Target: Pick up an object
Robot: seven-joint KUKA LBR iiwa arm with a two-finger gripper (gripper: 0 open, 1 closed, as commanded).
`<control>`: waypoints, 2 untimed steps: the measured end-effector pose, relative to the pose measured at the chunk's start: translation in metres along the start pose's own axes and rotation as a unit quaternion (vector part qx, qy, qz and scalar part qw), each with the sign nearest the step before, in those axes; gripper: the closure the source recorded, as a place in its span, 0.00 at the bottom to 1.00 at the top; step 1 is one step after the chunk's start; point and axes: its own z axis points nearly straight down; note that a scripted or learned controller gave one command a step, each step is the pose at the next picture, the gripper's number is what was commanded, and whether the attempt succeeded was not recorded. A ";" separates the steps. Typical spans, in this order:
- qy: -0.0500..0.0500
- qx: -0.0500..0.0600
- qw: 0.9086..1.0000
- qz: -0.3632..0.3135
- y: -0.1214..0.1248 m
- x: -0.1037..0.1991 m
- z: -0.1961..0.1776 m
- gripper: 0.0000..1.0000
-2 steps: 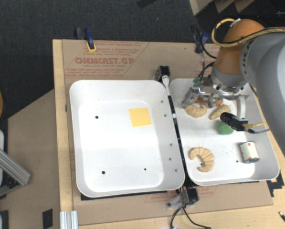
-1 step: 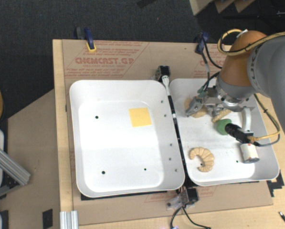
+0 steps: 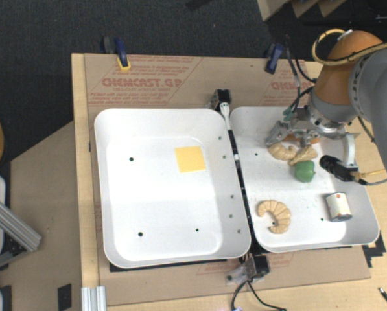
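My gripper (image 3: 294,137) hangs low over the far part of the right bin (image 3: 355,232), its metal fingers spread just above a tan pastry-like piece (image 3: 285,151). Nothing is visibly held between the fingers. A green round object (image 3: 304,171) lies right in front of that piece. Nearer the front of the same bin sits a curled croissant (image 3: 275,215), and a small white cylinder (image 3: 338,206) rests toward the right side. A flat yellow square (image 3: 190,159) lies in the left bin (image 3: 115,193).
The grey arm with its orange band (image 3: 342,70) comes in from the upper right, trailing cables. A black divider (image 3: 235,167) separates the two bins. Blue clamps (image 3: 120,49) hold the cardboard bench sheet at the back edge.
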 end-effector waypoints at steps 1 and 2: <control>0.002 0.007 1.000 0.003 -0.093 -0.029 0.001 0.00; 0.001 0.001 1.000 0.000 -0.088 -0.027 -0.011 1.00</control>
